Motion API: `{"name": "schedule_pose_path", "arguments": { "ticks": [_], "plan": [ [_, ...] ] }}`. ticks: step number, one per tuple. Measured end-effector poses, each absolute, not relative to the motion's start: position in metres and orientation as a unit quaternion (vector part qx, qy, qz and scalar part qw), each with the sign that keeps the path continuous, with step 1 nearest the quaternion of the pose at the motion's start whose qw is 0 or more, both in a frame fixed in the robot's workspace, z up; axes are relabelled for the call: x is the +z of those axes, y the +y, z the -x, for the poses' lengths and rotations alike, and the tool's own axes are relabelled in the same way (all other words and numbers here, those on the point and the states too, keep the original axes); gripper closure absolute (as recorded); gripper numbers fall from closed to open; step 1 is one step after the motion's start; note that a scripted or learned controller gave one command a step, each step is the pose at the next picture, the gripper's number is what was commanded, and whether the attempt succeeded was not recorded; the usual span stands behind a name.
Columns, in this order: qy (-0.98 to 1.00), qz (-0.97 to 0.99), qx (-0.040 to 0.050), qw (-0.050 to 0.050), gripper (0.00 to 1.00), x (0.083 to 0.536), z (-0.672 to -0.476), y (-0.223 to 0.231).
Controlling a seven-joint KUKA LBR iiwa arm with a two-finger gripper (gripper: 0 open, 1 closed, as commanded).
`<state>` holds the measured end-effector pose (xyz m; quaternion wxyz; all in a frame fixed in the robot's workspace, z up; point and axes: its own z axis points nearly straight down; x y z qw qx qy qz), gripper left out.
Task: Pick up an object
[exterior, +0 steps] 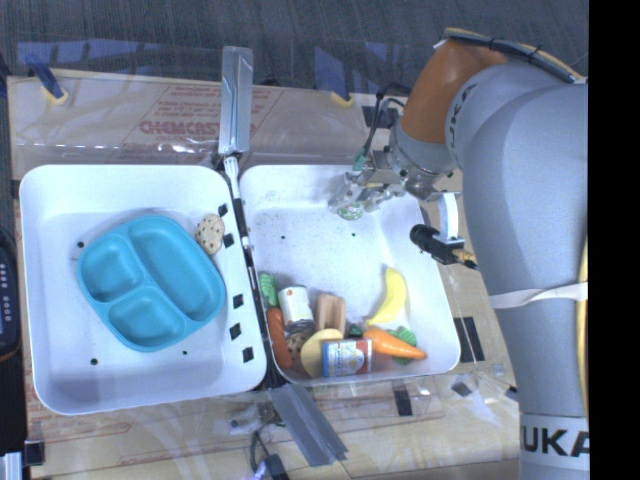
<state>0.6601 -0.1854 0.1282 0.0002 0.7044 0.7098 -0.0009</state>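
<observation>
Heaped against the near wall of the right bin sits the clutter I could pick from: a carrot, a small can lying on its side, a banana leaning up the right slope, a white-capped jar, a tan block and a second orange piece pressed to the left wall. They overlap so much that several shapes underneath are hard to name, and something green pokes out at the pile's left end. My fingers hang over the far part of this same bin, well apart from the heap; the tips blur into a pale metallic tangle, so I cannot tell whether they are apart or together, and I see nothing between them. My own grey arm hides the bin's right rim and the table beyond. Bare white floor lies between my fingers and the pile. Across the divider, the left bin carries a blue divided plate with a speckled cookie just beside its far right corner.
</observation>
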Motion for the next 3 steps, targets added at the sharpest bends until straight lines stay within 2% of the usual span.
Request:
{"name": "schedule_pose_path", "arguments": {
  "ticks": [1,2,3],
  "plan": [
    [0.717,-0.697,-0.0008,-0.002,1.00,0.118,-0.647,-0.145],
    [0.788,-0.615,0.0015,0.004,1.00,0.231,-0.621,-0.159],
    [0.746,-0.666,-0.0018,-0.002,1.00,0.111,-0.656,-0.210]
  ]
}}
